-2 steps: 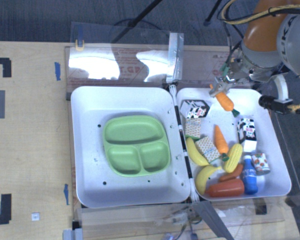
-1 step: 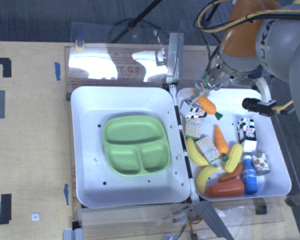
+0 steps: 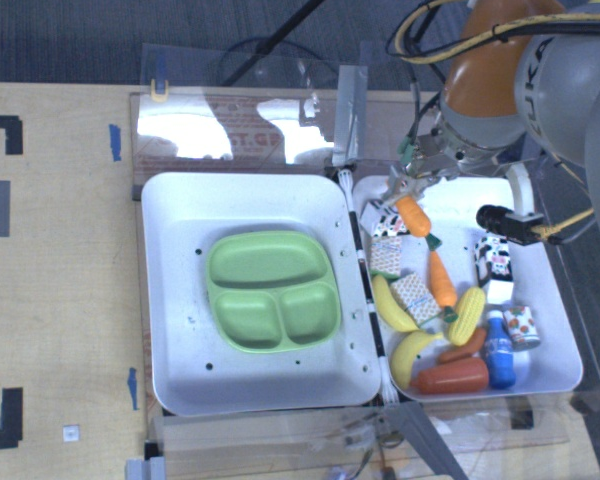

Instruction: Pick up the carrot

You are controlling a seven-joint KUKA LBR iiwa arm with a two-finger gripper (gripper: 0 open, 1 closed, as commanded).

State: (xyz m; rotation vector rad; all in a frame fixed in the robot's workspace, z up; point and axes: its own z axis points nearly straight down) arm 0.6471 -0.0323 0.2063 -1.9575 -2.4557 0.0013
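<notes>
White bin (image 3: 560,298), small orange carrot (image 3: 413,215)

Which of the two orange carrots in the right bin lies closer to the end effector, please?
The upper carrot, near the bin's back edge, just below the end effector. The other carrot lies farther toward the front, beside the corn.

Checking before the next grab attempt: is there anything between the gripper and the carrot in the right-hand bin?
Nothing visible blocks it. The gripper sits right above the upper carrot, at the top of the right bin. A second carrot lies lower, beside the corn.
</notes>
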